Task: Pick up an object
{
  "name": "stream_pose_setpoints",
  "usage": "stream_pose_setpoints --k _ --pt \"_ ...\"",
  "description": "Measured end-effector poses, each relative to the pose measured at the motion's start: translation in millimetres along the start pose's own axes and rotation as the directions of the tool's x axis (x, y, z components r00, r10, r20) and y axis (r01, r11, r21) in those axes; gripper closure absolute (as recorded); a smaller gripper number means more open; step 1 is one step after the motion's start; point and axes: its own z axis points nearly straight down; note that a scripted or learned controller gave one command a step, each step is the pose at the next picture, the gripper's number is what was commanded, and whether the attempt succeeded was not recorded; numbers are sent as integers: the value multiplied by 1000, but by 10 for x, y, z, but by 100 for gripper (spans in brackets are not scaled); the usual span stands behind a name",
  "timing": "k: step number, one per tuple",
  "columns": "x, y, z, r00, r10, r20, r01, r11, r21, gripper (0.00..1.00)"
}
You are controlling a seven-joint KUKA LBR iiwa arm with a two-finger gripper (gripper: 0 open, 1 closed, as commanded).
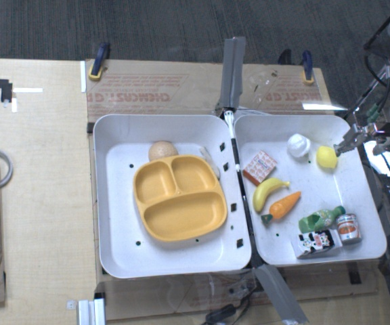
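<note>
My gripper (pixel 349 141) reaches in over the right bin's (pixel 296 257) far right rim, its tip just right of a yellow lemon (pixel 326 157) and slightly above it. Nothing shows held in it. Also in that bin lie a white ball-like object (pixel 298 145), a red and white box (pixel 260 167), a banana (pixel 269 191), a carrot (pixel 284 206), a green bottle (pixel 321 218), a small can (pixel 348 228) and a black and white carton (pixel 315 243).
The left bin (pixel 103 195) holds a yellow divided plate (pixel 180 198) and a beige round object (pixel 162 149) behind it. A metal bar (pixel 232 73) stands at the divide between the bins. Cables and the arm's frame crowd the right edge.
</note>
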Motion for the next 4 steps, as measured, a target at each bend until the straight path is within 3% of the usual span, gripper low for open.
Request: stream_pose_setpoints --k 1,2,3,4 --pt "468 570 578 988 -156 1 156 988 -2 0" --pt "125 517 683 937 -349 2 349 937 -3 0" --pt "886 53 1090 942 -334 0 334 942 -1 0" --pt "1068 -153 1616 904 -427 1 427 904 -2 0"
